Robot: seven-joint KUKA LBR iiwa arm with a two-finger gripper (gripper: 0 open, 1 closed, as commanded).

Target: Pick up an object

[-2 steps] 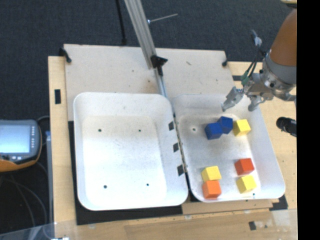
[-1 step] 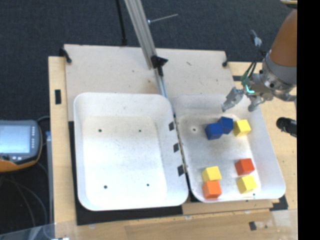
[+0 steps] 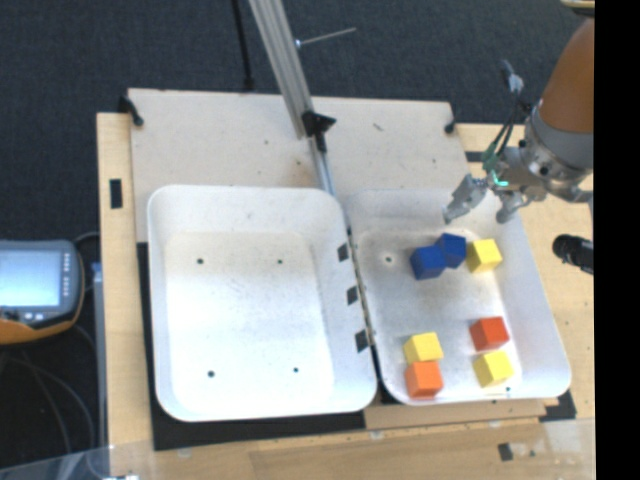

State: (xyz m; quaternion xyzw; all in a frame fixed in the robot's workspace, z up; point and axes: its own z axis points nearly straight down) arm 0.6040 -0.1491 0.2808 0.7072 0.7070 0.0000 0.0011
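A blue block [image 3: 437, 256] lies in the right bin [image 3: 530, 303], just below the jaws [image 3: 488, 200] and a little to their left. A yellow block [image 3: 484, 255] touches its right side, directly beneath the jaws. The jaws hang open over the bin's far edge, holding nothing. Well below them, near the bin's front edge, sit a red block [image 3: 488, 333], two more yellow blocks [image 3: 423, 347] [image 3: 493, 368] and an orange block [image 3: 424, 377]. The left bin [image 3: 250, 298] lies well to the jaws' left on the surface [image 3: 115, 268].
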